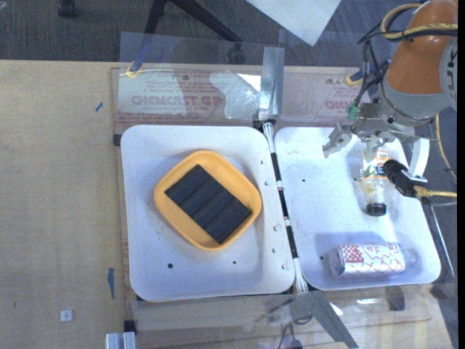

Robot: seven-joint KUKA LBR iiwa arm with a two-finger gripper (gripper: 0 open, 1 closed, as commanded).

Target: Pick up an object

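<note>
On the bench, two shallow white bins sit side by side, the left bin (pixel 142 267) and the right bin (pixel 312 217) meeting along a central seam. Within the left bin lies a rounded orange tray (pixel 168 209), turned at an angle and carrying a dark ribbed slab (pixel 208 203) on its top face. Within the right bin, a small clear bottle (pixel 375 186) with a dark cap lies near the far right side, its cap end pointing toward the near edge; a packet printed in red and white (pixel 369 259) lies on its side close to the near rim, well apart from the bottle. From the right, the grey arm with its orange band (pixel 429 31) reaches over the far right corner. Its gripper (pixel 372 142) hangs just above the bottle's upper end, fingers spread apart, nothing between them.
</note>
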